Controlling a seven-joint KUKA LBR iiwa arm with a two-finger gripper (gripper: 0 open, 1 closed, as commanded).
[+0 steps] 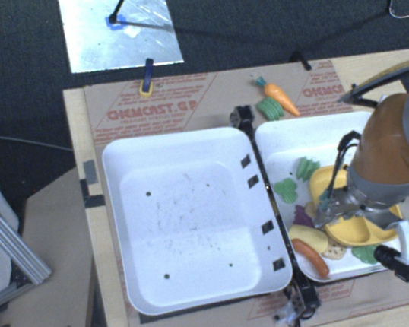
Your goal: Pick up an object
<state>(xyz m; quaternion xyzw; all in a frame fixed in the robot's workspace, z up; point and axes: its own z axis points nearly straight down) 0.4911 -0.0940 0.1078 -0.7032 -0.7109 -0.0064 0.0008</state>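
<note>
From above, the bench (pixel 178 94) carries two shallow white bins side by side. The left bin (pixel 190 215) shows only its speckled floor. The right bin (pixel 315 130) holds the clutter, all of it crowded toward the near edge — a yellow curved toy (pixel 350 230), an orange-red sausage-shaped piece (pixel 311 256) by the near-left corner, a purple piece (pixel 302 216), and green pieces (pixel 299 175) closer to the bin's middle. The arm (pixel 395 152) reaches in from the right, its orange band over the right bin's far-right part. The gripper (pixel 328 212) is low among the toys, just beside the yellow one; whether it grasps anything cannot be told. A toy carrot (pixel 277 97) lies on the bench beyond the right bin's far edge.
</note>
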